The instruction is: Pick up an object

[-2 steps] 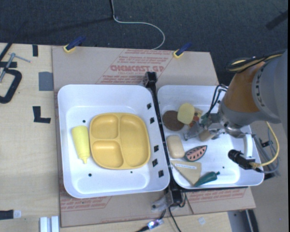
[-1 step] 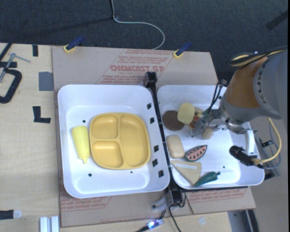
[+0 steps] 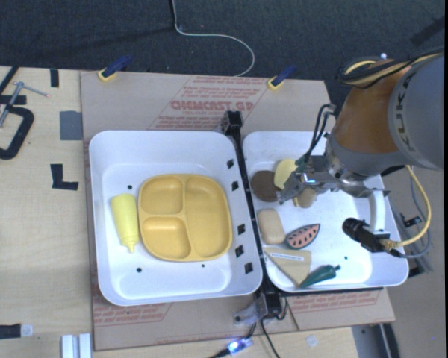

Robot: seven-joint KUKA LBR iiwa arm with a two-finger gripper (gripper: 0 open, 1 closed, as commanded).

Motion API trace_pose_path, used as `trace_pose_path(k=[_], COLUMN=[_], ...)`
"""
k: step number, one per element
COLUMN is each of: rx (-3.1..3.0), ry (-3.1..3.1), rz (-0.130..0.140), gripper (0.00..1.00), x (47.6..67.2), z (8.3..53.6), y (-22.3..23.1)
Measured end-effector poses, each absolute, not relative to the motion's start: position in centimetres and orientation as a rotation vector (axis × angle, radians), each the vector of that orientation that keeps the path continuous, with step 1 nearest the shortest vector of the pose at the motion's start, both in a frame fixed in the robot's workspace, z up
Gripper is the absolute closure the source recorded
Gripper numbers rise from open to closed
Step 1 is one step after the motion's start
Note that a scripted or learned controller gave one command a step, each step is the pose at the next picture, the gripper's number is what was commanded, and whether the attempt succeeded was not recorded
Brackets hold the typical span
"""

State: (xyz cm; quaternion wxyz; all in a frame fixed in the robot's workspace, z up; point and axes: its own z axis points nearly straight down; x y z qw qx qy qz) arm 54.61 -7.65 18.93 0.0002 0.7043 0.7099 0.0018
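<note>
Small tan object [image 3: 306, 198] is lying in right bin [image 3: 373, 274], centre-right of frame, w/ gripper [image 3: 302, 187] hovering directly over it; probably light, rigid, best pinched across its narrow sides. Yellow piece [image 3: 284, 172] and brown disc [image 3: 263, 186] are sitting just left; gripper state: can't tell.

Black C-clamp [image 3: 6, 129] on bench left; white cable [image 3: 209, 32] above cardboard sheet [image 3: 201, 99].
</note>
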Motion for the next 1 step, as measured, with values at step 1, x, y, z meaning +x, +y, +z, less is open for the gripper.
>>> trace_pose_path(k=[1], rx=[2.208], ry=[2.226], rz=[0.015], gripper=[1.0], x=[50.91], z=[31.48], y=[-2.71])
